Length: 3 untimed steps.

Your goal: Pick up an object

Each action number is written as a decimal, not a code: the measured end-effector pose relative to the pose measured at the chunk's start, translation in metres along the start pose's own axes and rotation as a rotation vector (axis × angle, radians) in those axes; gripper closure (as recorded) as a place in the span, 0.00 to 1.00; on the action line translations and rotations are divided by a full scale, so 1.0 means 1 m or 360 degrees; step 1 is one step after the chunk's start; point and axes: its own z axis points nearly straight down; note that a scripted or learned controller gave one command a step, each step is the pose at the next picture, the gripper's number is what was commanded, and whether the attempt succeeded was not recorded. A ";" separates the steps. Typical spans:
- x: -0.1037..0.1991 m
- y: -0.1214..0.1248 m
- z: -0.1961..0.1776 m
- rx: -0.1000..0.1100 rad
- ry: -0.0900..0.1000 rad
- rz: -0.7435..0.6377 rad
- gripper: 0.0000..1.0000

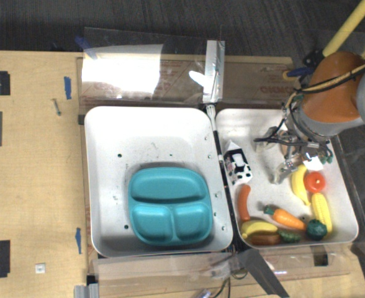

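Two bins: the left bin (102, 129) holds one teal tray (169, 205); the right bin (244, 124) holds toy food (280, 219). Whether the gripper (286, 169) grips anything, I cannot tell.

A teal divided tray (169, 205) sits in the white left bin (102, 141); the white right bin (344, 228) holds a red sausage (243, 202), orange carrot (285, 217), yellow banana (298, 183), red tomato (315, 181), yellow corn (321, 210) and a black-and-white toy (237, 165), under the grey, orange-banded arm (334, 95).
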 end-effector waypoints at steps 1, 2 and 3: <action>0.067 -0.003 -0.002 0.0003 0.0005 -0.0370 0.00; -0.010 -0.009 0.000 0.0001 0.0002 -0.0509 0.00; 0.055 -0.012 -0.001 0.0000 0.0007 -0.0614 0.00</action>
